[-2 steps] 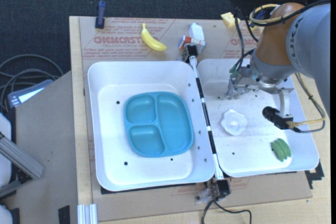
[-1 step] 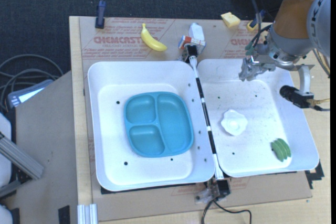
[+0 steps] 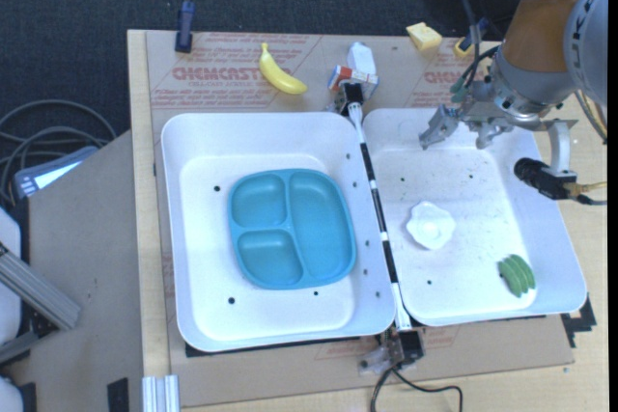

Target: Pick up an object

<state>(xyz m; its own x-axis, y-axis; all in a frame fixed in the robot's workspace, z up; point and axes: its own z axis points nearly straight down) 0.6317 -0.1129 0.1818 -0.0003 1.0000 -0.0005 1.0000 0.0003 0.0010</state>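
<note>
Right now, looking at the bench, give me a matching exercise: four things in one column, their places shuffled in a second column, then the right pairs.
Things:
1. blue divided plate
2. banana
3. green object
4. white object

Places:
A. on the cardboard beyond the left bin
B. middle of the right bin
C. inside the left bin
D. near corner of the right bin, on the arm's side

Pairs: 1-C, 2-A, 3-D, 4-B
</note>
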